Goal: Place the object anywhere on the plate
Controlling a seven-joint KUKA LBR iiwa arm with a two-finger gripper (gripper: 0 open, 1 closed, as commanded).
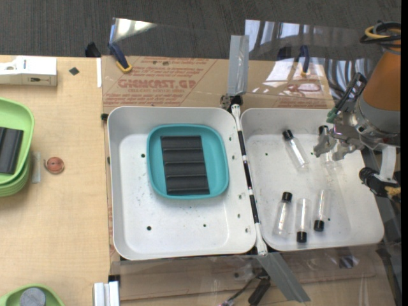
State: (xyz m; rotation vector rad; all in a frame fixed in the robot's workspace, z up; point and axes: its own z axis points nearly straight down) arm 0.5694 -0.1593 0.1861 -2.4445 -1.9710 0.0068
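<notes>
A teal plate [188, 161] with a black ridged insert lies in the left white bin [127, 222]. Several clear vials with black caps lie in the right bin [357, 234]: one vial [293, 147] near the back, and three more [283, 210] [301, 220] [319, 211] near the front. My gripper [327, 152] hangs over the back right part of the right bin, right of the rear vial. Its fingers stand open, with nothing seen between them. A faint clear shape lies just below the gripper; I cannot tell what it is.
A cardboard sheet [166, 81] lies behind the bins. On the wooden bench at the left are a green tray [16, 148], a small round red thing [55, 164] and a white box [29, 71]. The arm's grey body with its orange band [382, 88] rises at the right edge.
</notes>
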